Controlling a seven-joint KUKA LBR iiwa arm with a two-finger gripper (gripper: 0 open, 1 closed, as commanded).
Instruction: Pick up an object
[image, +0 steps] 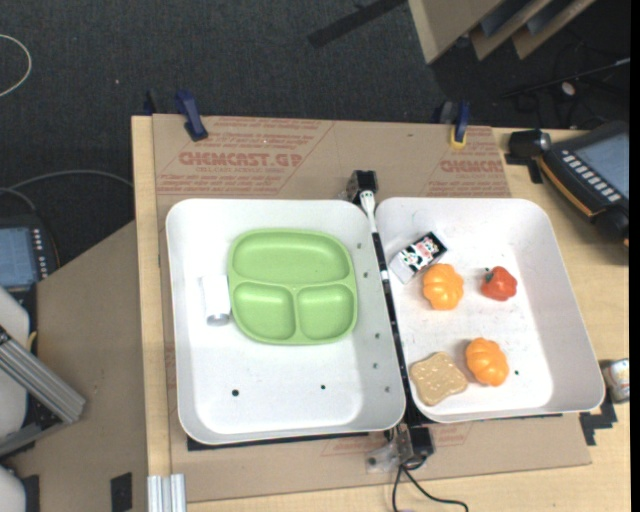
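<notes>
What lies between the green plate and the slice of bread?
In the camera view, the green plate and the slice of bread are separated by the two bins' adjoining rims and bare white bin floor.

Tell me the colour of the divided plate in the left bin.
Light green plate, clearest in the camera view.

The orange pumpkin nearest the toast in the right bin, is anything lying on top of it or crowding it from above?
Nothing visible covers the orange pumpkin. The toast lies close beside it on its left, the other pumpkin and the red pepper lie apart, farther back.
</notes>
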